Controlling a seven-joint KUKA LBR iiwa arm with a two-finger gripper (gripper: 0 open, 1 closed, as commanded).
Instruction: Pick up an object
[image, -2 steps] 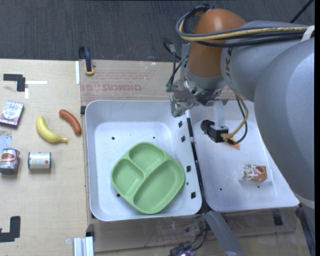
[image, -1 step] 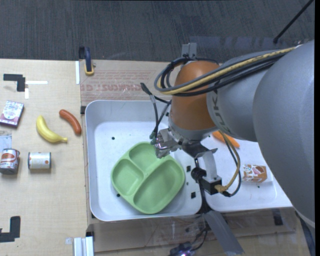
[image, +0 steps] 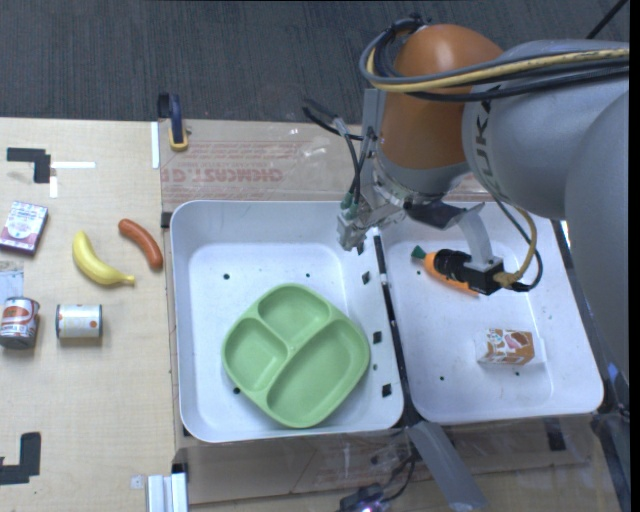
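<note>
My gripper (image: 352, 236) hangs over the far end of the wall between the two bins, just above the left bin's back right corner. A green divided plate (image: 296, 352) lies in the left bin (image: 200, 300), towards its front. In the right bin (image: 560, 400) an orange carrot-like toy (image: 440, 265) with a green tip lies close to the right of the gripper and is partly covered by the robot's own parts. A small brown and white carton (image: 508, 347) sits nearer the front of that bin. I see nothing held in the gripper.
On the wooden bench left of the bins lie a banana (image: 96, 259), a red sausage (image: 141, 243), two small cans (image: 78, 322), (image: 17, 322) and a flat packet (image: 24, 226). The arm's bulk overhangs the right bin's back.
</note>
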